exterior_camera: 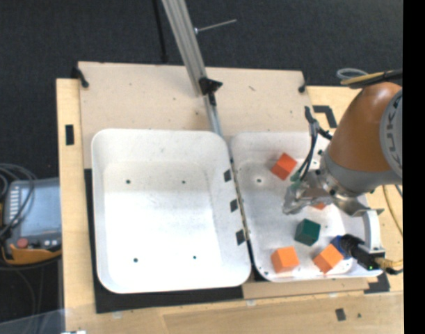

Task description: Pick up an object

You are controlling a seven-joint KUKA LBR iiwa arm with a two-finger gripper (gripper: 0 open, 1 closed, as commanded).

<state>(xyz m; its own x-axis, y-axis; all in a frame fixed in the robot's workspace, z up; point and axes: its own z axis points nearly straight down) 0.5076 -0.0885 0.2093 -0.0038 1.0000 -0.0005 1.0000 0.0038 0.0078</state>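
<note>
Arm (369, 141): grey, with an orange band above the wrist; reaches in from the right and hangs over the right bin.
Gripper (299, 202): low over the middle of the right bin, metal grey. Fingers are blurred against the bin floor; cannot tell whether they are apart or together, nor whether anything sits between them.
Right bin (257, 165): shallow, white; holds all the loose blocks.
Upper orange block (284, 165): on the bin floor, up and left of the gripper, near it but apart.
Green block (308, 232): dark green cube, just below the gripper, apart from it.
Lower orange block (285, 259): near the bin's front wall, below and left of the green block.
Second lower orange block (328, 259): near the front right corner, just beside a blue object.
Blue object (339, 246): small, partly hidden by a black fitting; shape unclear.
Orange patch (319, 204): a sliver of orange just right of the gripper, mostly hidden by the wrist; cannot tell what it is.
Left bin (163, 207): shallow, white, a few dark dots on its floor.
Bench (149, 96): tan board under both bins.
Metal rail (188, 37): slants from the top edge down to the gap between the bins.
Handheld unit (31, 214): grey screen, at the far left, off the bench, with cables.
Writing: no legible label, brand or text on any item.
</note>
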